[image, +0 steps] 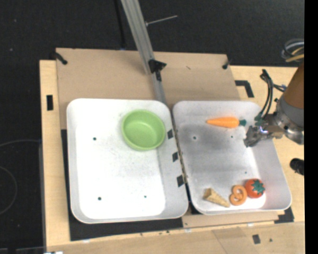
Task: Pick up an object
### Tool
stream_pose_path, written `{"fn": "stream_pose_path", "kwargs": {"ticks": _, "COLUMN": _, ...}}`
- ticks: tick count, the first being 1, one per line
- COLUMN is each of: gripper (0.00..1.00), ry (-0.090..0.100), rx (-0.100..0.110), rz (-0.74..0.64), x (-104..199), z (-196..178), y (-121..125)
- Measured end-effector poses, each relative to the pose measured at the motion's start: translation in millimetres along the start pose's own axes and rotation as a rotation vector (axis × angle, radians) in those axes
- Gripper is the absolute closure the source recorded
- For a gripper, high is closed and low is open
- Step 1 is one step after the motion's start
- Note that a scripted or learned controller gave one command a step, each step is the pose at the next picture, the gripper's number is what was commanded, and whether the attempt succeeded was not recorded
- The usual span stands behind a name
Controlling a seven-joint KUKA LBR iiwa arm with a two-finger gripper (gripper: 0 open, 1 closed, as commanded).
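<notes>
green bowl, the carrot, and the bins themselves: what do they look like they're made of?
Green bowl: likely plastic, matte, uniform colour and a thick, smooth rim. Carrot: probably toy plastic or rubber, flat saturated orange with a green stub end. Bins, left and right: look like moulded white plastic, with rounded corners; their floors show grey scuffing. Too small to confirm any of them.

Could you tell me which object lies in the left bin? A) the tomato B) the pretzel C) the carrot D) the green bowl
D: the green bowl sits in the left bin, toward its upper right corner, while the carrot, tomato and pretzel all lie in the right bin.
</notes>
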State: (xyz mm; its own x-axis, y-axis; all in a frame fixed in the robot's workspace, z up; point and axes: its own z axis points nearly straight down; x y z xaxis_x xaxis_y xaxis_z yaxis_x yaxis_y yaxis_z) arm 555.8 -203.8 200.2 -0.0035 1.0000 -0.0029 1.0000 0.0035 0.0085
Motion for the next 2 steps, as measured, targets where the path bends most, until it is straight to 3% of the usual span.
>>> {"fn": "stream_pose_path", "kwargs": {"ticks": 1, "gripper": 1.0, "ry": 0.002, "rx": 0.006, "rz": 0.0, "x": -1, "z": -30, "y": 1}}
{"fn": "stream_pose_path", "kwargs": {"ticks": 2, "gripper": 1.0, "ry": 0.005, "rx": 0.006, "rz": -0.005, "x": 59, "z": -37, "y": 6}}
